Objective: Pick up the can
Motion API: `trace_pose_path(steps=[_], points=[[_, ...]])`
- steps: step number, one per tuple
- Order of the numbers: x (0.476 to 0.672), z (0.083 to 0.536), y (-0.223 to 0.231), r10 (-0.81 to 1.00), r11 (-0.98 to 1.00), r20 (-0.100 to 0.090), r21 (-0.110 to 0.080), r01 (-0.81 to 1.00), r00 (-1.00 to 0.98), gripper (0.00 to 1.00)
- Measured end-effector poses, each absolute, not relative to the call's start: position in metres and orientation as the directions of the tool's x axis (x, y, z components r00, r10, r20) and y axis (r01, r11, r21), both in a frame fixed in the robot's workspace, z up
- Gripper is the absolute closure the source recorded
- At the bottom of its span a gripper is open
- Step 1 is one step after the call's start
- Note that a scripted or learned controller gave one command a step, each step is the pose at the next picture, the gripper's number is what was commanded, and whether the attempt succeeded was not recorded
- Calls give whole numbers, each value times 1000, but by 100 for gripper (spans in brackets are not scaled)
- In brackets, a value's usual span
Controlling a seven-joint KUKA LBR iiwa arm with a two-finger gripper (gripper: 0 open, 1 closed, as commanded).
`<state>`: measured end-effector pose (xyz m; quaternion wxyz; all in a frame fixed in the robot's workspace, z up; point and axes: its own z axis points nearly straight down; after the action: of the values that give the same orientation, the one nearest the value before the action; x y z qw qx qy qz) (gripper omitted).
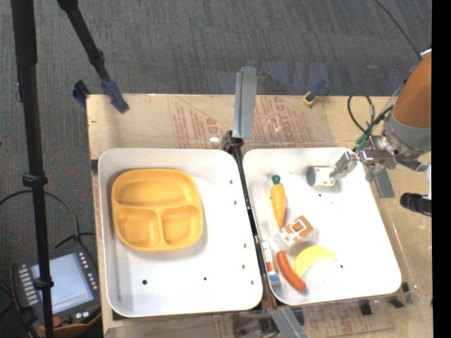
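- Camera view, progress: we see the can (320,176) lying on its side in the right bin (366,259), near that bin's back edge, grey round end facing left.
- The gripper (344,165) sits at the can's right end, arm (416,111) reaching in from the right w/ the orange band up top.
- One of the fingers (343,166) shows as a grey bar slanting down to the can, touching or just beside it; whether the can is betw. the fingers we can't tell, so open vs closed is unknown too.
- We judge the approach is about done; the can looks to rest on the bin floor, not lifted. Left to do: a firm grip, then the lift.
- Other stuff in the right bin, all well apart from the can toward the front: a toy carrot (278,199), a small orange-and-white box (297,229), a yellow piece (315,259), a red sausage-like toy (289,270) and a thin marker-like stick (268,259) along the left wall.
- Left bin (176,298) holds a yellow divided plate (157,208), nothing to do w/ the task.
- Camera view, writing: no label readable on the can; too small.
- The small box has a print we can't make out.
- The tabletop (197,118) carries red printed lettering behind the bins, upside down to us; approx "aD"-like letters, not legible enough to name a brand.
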<state>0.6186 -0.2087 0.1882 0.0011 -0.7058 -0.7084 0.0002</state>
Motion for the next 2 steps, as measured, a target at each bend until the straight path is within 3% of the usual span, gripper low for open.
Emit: trace_pose_path(steps=[1, 2], points=[[645, 87, -192, 995, -104, 0, -2, 995, 104, 0], [644, 95, -190, 995, -99, 1, -11, 995, 99, 100]])
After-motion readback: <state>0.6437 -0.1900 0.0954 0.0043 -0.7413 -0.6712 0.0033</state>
